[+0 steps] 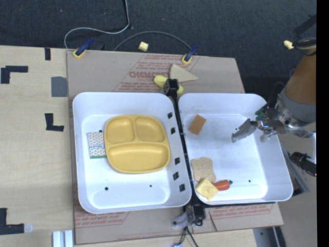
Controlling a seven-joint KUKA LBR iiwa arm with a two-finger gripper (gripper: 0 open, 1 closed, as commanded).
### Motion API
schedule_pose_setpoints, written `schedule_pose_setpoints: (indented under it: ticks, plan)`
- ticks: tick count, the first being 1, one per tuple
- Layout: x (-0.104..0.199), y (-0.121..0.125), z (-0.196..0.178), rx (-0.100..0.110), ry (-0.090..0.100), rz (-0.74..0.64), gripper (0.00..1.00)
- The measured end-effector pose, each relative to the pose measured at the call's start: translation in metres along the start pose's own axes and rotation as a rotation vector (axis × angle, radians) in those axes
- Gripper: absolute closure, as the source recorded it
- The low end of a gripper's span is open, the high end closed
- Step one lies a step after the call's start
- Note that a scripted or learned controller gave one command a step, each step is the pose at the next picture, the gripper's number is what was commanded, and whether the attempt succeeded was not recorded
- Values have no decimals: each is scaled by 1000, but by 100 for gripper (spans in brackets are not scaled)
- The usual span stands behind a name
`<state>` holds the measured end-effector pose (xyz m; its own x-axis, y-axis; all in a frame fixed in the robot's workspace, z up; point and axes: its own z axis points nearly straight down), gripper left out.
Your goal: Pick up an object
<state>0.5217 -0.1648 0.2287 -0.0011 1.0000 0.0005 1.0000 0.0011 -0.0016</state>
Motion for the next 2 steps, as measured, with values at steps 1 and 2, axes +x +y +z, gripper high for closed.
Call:
schedule_pose_setpoints:
  ticks: [1, 2]
  plan:
    - [57, 25, 82, 6, 3, -5, 0]
    - [83, 114, 42, -10, -1, -6, 0]
